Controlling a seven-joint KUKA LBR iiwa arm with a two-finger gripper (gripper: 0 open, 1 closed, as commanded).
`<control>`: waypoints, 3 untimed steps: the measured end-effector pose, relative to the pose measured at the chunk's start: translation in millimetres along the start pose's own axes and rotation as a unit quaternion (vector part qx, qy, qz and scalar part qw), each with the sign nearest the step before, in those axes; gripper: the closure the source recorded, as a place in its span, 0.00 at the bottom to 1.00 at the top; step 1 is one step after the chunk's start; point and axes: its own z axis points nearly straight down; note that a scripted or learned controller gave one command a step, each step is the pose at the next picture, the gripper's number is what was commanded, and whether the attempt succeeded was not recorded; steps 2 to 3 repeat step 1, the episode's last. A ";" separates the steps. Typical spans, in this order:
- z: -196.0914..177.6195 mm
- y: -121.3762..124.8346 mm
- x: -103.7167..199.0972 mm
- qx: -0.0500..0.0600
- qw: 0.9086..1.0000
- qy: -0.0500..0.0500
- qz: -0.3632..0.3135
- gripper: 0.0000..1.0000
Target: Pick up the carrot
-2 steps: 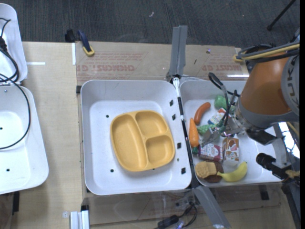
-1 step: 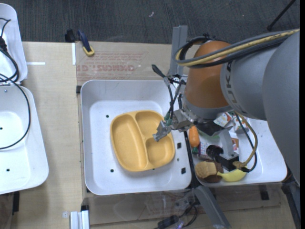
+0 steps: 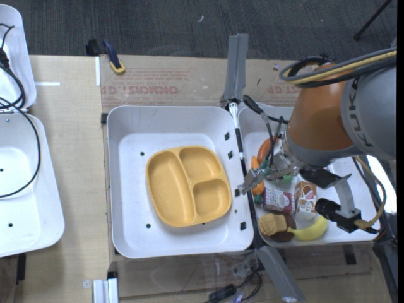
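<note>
Two bins side by side, mid-frame to right.

The left bin (image 3: pixel 120 169) holds a divided plate (image 3: pixel 188 185) at its centre. In the right bin (image 3: pixel 372 235), the carrot (image 3: pixel 264 150) lies near the left wall, under the arm (image 3: pixel 328 115); below it sits a packet (image 3: pixel 278 197), with a banana (image 3: pixel 310 230) at the lower edge, beside a small box (image 3: pixel 305 197).

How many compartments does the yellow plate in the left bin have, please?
3: one long compartment on the plate's left side, one at its upper right, and one at its lower right.
</note>
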 end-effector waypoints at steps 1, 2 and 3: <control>-0.2 -40.6 -41.3 0.000 1.000 0.000 0.011 0.00; -0.2 -40.6 -41.3 0.000 1.000 0.000 0.011 0.00; -0.2 -40.6 -41.3 0.000 1.000 0.000 0.011 0.00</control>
